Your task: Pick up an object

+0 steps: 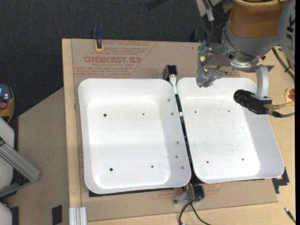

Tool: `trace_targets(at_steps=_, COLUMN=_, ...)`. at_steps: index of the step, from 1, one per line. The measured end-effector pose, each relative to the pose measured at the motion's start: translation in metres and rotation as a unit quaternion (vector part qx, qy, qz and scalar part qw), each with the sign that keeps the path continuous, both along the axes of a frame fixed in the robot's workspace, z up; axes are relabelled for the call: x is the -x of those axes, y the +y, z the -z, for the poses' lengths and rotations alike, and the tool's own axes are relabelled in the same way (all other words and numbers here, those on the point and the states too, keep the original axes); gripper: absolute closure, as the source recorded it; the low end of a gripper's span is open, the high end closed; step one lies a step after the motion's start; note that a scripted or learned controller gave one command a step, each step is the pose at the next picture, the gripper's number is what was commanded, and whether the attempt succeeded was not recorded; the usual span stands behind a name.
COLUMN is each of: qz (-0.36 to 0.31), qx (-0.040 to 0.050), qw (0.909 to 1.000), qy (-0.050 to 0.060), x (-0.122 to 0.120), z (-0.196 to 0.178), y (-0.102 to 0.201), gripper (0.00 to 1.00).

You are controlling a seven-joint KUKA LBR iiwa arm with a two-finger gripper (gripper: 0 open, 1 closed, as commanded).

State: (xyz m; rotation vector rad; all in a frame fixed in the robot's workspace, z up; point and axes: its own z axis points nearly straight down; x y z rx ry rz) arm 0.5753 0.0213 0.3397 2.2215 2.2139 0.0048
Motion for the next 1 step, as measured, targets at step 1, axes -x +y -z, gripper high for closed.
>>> trace_targets(at_steps=1, qz=-0.001, qx=-0.001, qw=1.0, qy=0.004, x=0.0304, z=-0.0141, y=-0.0157, gripper=1.0)
